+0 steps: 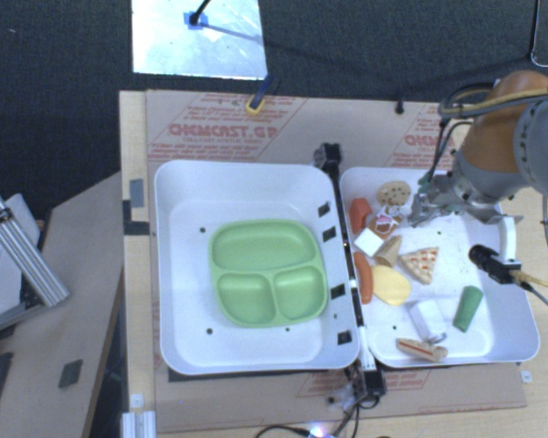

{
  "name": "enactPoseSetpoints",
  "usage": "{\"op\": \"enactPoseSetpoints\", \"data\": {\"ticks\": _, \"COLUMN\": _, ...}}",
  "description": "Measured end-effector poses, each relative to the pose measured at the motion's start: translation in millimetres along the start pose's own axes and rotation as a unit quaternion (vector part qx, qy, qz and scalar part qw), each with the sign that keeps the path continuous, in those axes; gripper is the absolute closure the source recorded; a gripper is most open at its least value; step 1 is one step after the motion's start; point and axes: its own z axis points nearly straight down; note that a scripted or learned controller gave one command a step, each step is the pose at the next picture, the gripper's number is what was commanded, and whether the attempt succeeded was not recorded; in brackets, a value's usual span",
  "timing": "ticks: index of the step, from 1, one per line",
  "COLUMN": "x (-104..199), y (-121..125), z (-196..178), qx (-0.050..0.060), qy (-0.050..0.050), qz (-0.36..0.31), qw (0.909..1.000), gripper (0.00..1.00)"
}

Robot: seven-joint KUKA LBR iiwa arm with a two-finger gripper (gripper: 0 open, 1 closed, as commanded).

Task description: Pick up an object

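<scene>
My gripper (424, 208) hangs over the back of the right bin (516, 336), just right of a round tan cookie (395, 192) and a small red-and-white piece (384, 222). Nothing shows between it and the bin floor. Below it lie a pizza slice (420, 265), a tan cone (388, 249) and a white cube (369, 243). A red sausage (360, 213) and an orange one (363, 277) lie along the bin's left wall.
Toward the front of the right bin lie a yellow disc (392, 286), a white cylinder (429, 318), a green cylinder (468, 308) and a hot dog (420, 349). The left bin (178, 208) holds a green divided plate (265, 272).
</scene>
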Motion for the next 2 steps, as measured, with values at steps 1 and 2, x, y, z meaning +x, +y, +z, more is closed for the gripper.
{"op": "enactPoseSetpoints", "data": {"ticks": 1, "x": -4.4, "y": 3.1, "z": -44.6, "qx": 0.006, "qy": -0.001, "qz": 0.000, "qw": 1.0000, "gripper": 1.00}}
{"op": "enactPoseSetpoints", "data": {"ticks": 2, "x": -6.0, "y": 7.3, "z": -88.8, "qx": 0.006, "qy": -0.001, "qz": -0.001, "qw": 1.0000, "gripper": 1.00}}
